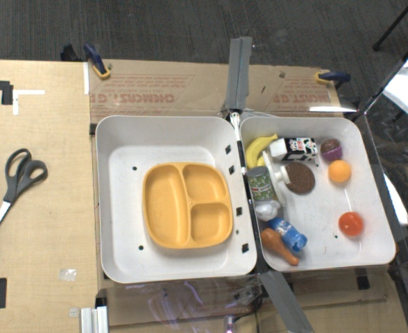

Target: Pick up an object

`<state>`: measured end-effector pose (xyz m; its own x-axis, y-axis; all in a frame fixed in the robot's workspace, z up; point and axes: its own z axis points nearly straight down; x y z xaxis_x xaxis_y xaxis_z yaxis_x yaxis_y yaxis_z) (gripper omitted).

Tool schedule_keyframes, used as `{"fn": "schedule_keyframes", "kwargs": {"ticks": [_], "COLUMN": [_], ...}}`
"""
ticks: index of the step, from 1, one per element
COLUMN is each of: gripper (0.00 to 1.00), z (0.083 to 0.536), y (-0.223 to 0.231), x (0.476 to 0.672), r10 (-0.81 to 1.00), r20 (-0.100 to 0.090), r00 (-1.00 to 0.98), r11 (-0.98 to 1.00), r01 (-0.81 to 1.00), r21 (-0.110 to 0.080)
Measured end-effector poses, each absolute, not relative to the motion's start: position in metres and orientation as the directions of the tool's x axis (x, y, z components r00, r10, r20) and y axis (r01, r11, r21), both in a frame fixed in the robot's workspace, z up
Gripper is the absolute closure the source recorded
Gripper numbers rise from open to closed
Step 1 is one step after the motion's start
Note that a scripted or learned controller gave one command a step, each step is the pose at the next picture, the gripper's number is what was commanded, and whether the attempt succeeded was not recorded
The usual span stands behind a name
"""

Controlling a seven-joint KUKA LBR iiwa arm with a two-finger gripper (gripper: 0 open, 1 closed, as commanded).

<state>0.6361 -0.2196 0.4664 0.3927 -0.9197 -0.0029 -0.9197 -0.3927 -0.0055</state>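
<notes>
**Several small pickables, all in the right bin**

Several candidates, every one in the right bin (370, 252). That is the bin on the side my arm reaches in from, so the coming move is a short reach toward the left of the view, with no need to cross the divider.

Hand: I cannot tell whether it is released or clenched. Nothing here lets me claim a grasp.

Layout, right bin:
- Crowded strip along the left wall: banana (258, 148), green can (261, 183), blue bottle (289, 234), carrot (280, 248). They sit touching or just beside each other. The carrot's long axis runs diagonally, upper left to lower right.
- Milk carton (300, 146) and brown disc (300, 178) sit mid-bin, near one another.
- Orange ball (339, 172) and red ball (350, 223) stand apart from the rest, with bare white floor around each.

Judgement: the two balls are nearest my approach side and free of neighbours, so they are the cleanest targets. They are round and glossy, with no long axis to align to, and likely to roll if nudged off-centre.

Left bin (121, 255) holds a yellow divided plate (188, 205). It is broad and shallow, and looks a poor fit for a pinch.
</notes>
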Motion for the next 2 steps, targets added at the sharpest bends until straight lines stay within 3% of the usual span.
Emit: {"fn": "schedule_keyframes", "kwargs": {"ticks": [1,2], "gripper": [1.00,1.00], "z": [0.4743,0.4768], "y": [-0.2123,-0.2033], "x": [0.6601,0.6548], "r10": [-0.800,-0.322], "r20": [-0.002,0.001], "r00": [0.600,0.947], "r11": [-0.600,-0.947], "r01": [-0.800,-0.322], "r21": [-0.005,-0.005]}}
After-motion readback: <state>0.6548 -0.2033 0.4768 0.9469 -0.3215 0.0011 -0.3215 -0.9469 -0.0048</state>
